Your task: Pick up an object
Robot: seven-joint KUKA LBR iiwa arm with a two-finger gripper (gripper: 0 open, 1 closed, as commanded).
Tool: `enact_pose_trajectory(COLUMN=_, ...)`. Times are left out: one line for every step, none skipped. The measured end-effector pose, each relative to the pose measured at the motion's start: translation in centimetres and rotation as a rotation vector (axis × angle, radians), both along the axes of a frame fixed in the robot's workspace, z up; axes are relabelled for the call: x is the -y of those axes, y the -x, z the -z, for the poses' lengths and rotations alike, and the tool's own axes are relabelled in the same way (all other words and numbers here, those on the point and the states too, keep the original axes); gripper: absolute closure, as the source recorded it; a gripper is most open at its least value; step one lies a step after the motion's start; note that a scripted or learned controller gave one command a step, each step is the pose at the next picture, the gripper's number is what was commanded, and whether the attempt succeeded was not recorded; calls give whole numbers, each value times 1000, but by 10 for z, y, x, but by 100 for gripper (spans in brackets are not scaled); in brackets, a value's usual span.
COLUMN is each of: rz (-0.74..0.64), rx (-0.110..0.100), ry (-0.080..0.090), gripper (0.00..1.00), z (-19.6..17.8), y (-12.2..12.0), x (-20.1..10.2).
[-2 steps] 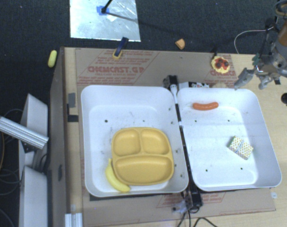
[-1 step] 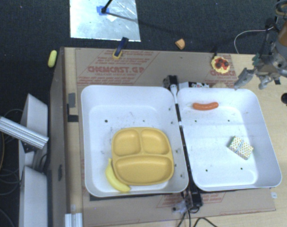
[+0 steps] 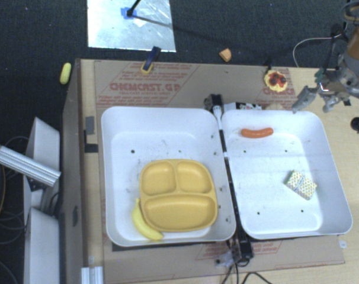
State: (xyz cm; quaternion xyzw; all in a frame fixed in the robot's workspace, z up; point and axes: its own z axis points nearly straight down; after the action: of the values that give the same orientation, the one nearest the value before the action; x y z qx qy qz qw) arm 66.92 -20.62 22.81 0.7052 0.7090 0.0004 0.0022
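Observation:
In the right bin [image 3: 333, 176] an orange-red sausage [image 3: 257, 133] lies near the far wall. A small patterned packet [image 3: 301, 185] rests toward the right side. The left bin [image 3: 117, 158] carries a yellow divided plate [image 3: 178, 194], with a yellow banana [image 3: 145, 223] tucked against its front left edge. My gripper [image 3: 317, 101] hangs over the far right corner of the right bin. It is open and its fingers [image 3: 302, 99] are spread with nothing between them. It is well right of the sausage and beyond the packet.
A small toy pizza [image 3: 276, 80] sits on the cardboard behind the right bin, left of the gripper. An orange piece [image 3: 226, 54], a blue and yellow item [image 3: 150, 59] and a yellow object [image 3: 65, 73] lie farther back. A foil sheet [image 3: 130, 16] covers the floor.

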Motion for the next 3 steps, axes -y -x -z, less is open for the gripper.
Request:
enact_pose_trajectory(rz=0, rx=0, ry=0, gripper=0, z=0, y=0, x=0)
enact_pose_trajectory(rz=0, rx=1, ry=0, gripper=0, z=-13, y=1, x=0)
enact_pose_trajectory(rz=1, rx=-2, ry=-3, gripper=0, z=52, y=10, x=-64)
